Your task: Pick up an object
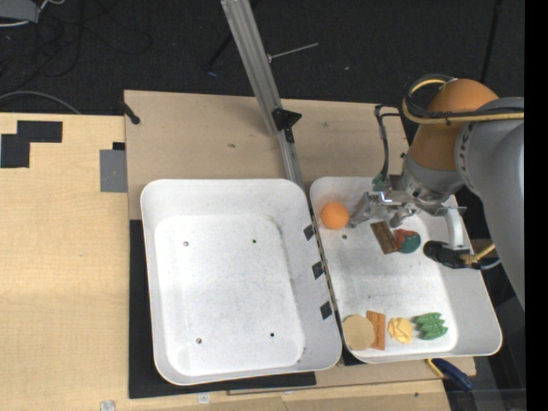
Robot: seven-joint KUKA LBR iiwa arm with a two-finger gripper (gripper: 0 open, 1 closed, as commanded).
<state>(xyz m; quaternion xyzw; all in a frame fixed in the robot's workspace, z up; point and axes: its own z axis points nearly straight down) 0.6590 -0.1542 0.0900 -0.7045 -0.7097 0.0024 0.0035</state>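
Your claw (390, 223) hangs low at 12 o'clock in the right bin (479, 332). I cannot tell if it grips anything. The orange ball (335, 216) sits close at its 9 o'clock, easy to reach. More toys line the 6 o'clock edge.

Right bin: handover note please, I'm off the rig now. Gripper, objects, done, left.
Gripper: low over the upper part of the right bin, arm reaching in from the right. Grip state can't be read from this angle.
Objects, all in the right bin: orange ball near the upper left corner, just left of the gripper; a brown block and a teal piece directly under the gripper; along the lower edge a tan round item, an orange-brown piece, a yellow item and a green item.
Done: nothing visibly lifted.
Left: secure one object and raise it.
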